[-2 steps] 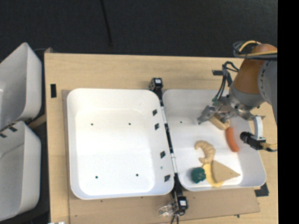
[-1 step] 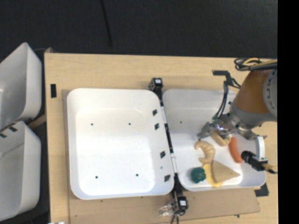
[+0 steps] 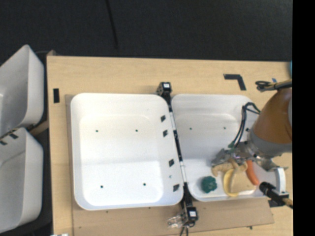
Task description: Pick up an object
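My gripper (image 3: 227, 158) is down in the right bin (image 3: 206, 113), near its front right corner, under the orange wrist band (image 3: 275, 119). Directly below it lies a cluster of items: a beige lump (image 3: 222, 169), a yellow curved banana-like piece (image 3: 228, 184) and an orange stick-like piece (image 3: 251, 174). A teal rounded object (image 3: 208, 184) sits just left of the cluster, apart from the gripper. The gripper's tip overlaps the beige lump, and the arm hides the contact.
The left bin (image 3: 123, 151) lies beside the right one, with a black-clipped divider (image 3: 173, 146) between them. Cables (image 3: 243, 124) hang by the wrist. White containers (image 3: 17, 132) stand off the bench's left edge.
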Available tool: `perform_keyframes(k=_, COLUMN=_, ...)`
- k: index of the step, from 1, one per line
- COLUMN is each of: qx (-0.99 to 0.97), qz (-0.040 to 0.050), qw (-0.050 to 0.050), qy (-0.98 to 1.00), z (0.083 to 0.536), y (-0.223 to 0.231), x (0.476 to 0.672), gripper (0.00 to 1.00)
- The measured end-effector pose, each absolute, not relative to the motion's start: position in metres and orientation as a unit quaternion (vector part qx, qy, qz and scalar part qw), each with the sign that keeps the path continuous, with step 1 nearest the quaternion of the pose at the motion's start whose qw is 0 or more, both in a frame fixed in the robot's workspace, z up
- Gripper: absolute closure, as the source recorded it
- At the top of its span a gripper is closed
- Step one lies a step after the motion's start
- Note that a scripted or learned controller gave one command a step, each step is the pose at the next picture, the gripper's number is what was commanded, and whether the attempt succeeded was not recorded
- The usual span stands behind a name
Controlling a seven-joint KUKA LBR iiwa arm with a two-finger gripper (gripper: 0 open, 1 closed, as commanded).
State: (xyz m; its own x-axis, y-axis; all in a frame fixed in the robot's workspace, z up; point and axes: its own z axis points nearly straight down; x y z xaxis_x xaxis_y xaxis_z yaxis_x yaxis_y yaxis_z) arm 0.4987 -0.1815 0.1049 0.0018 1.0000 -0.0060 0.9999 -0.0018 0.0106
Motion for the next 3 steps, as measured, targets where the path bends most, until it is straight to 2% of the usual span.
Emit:
perform_keyframes(k=1, qx=0.711, qz=0.003, qw=0.012, qy=0.703, z=0.117, y=-0.185, x=0.503, gripper=1.0)
perform_keyframes(k=2, qx=0.704, qz=0.0014, qw=0.001, qy=0.71, z=0.13, y=-0.109, x=0.523, gripper=1.0)
perform_keyframes(k=3, qx=0.708, qz=0.0014, qw=0.002, qy=0.706, z=0.14, y=-0.114, x=0.522, gripper=1.0)
